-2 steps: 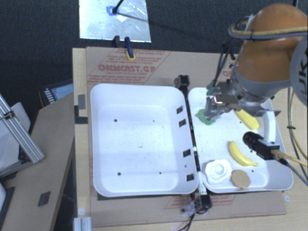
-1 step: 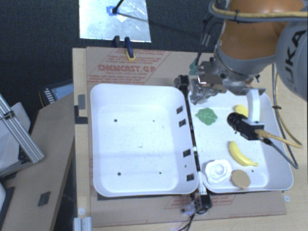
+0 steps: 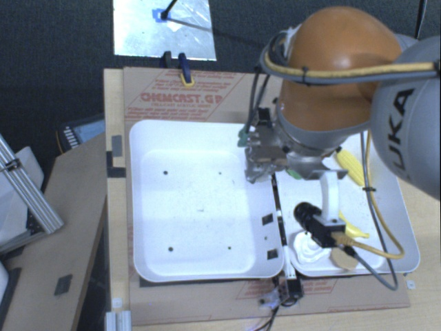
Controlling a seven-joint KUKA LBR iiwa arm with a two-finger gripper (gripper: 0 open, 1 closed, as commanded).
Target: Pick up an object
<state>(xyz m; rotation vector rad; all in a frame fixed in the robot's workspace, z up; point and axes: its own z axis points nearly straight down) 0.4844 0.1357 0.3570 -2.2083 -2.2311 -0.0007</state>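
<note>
Beside 2 bins (image 3: 200, 205) (white): 1 hand (image 3: 258, 161)

Bins (image 3: 193, 205): smooth white plastic, matt w/ slight sheen. Arm (image 3: 337, 61): glossy orange shell, grey matt casing. Sheet (image 3: 164, 19) at upper left: shiny crinkled foil. Table (image 3: 76, 205): matt brown board, cardboard-like.

Single fixed camera, mounted above bench, looking down at slant. Left bin (image 3: 193, 205) in full view, near frame centre; right bin (image 3: 393, 219) partly hidden behind arm (image 3: 337, 74), which enters from right and looms large, close to lens. Far edge of bench toward top of frame, with dark backdrop (image 3: 55, 26) beyond; near edge toward bottom. Moderate range: both bins fit across frame. No second view to compare.
</note>
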